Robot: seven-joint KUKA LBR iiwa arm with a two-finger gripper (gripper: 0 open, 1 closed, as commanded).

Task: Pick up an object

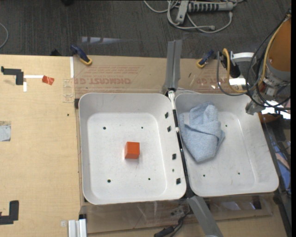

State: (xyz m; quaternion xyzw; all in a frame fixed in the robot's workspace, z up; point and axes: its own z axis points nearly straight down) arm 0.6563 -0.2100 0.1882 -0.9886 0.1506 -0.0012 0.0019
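Observation:
A small orange-red cube (132, 150) rests on the floor of the left white bin (92, 139), slightly left of its middle. A crumpled pale blue cloth (201, 132) lies in the left half of the right white bin (252, 157), close to the wall between the bins. The arm (279, 46) comes in at the upper right, wrapped in black cables. Its gripper (255, 105) hangs over the far right rim of the right bin, well away from the cloth and far from the cube. Nothing is seen held in it.
Brown cardboard (125, 76) lies behind the bins, held by blue-and-yellow clamps (81, 54). A wooden board (32, 139) bearing a small red tag (47, 80) fills the left side. Cables and a power strip (203, 7) lie on the dark floor behind.

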